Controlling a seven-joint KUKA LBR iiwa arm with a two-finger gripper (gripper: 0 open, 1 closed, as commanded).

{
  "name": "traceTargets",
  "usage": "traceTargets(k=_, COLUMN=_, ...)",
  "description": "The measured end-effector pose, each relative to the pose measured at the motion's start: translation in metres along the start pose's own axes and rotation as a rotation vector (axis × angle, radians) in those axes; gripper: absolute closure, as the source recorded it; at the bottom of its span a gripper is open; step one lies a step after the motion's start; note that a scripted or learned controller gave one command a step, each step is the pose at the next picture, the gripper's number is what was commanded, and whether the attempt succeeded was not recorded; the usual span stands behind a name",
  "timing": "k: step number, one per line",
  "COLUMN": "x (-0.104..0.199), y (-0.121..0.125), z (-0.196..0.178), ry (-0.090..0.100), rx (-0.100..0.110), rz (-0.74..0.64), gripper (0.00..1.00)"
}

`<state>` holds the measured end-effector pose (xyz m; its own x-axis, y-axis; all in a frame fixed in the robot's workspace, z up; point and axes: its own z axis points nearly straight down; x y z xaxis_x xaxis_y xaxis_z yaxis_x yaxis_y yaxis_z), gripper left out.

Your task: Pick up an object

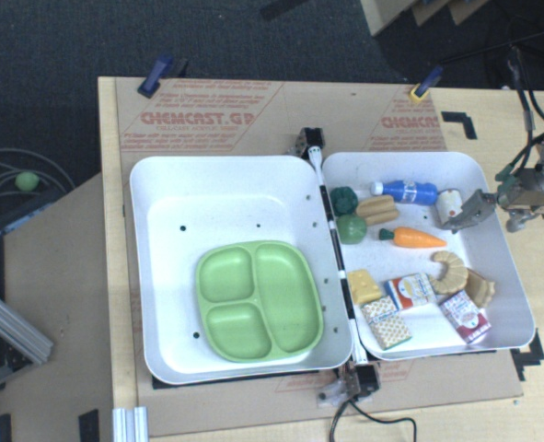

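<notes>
The right bin (502, 247) holds several toy foods. A blue bottle (408, 191) lies at the back, with a tan bread roll (378, 210) and two green pieces (349, 215) to its left. An orange carrot (419, 238) lies in the middle. Nearer the front are a croissant (452, 271), a yellow cheese wedge (364, 286) and small cartons (410, 293). My gripper (462, 212) reaches in from the right, low over the bin's back right part, beside a small white piece (449, 200) and just right of the carrot's tip. I see nothing held.
The left bin (161, 210) holds a green divided plate (257, 299). A black clip (310, 141) joins the bins at the back. Cables hang at the right edge by the arm (529, 190). Blue (156, 76) and yellow (425, 85) clamps hold the cardboard base.
</notes>
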<state>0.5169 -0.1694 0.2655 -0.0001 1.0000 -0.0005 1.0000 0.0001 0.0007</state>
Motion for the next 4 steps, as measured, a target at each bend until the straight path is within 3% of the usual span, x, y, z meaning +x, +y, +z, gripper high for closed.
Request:
traceTargets(k=1, x=0.038, y=0.072, z=0.099, ry=0.002, rx=0.003, rz=-0.001, gripper=0.0)
traceTargets(k=2, x=0.002, y=0.127, z=0.179, ry=0.002, rx=-0.002, rz=-0.002, gripper=0.0)
traceTargets(k=3, x=-0.011, y=0.149, z=0.179, ry=0.003, rx=0.008, rz=-0.003, gripper=0.0)
traceTargets(k=4, x=-0.011, y=0.148, z=0.17, ry=0.002, rx=0.014, rz=-0.005, gripper=1.0)
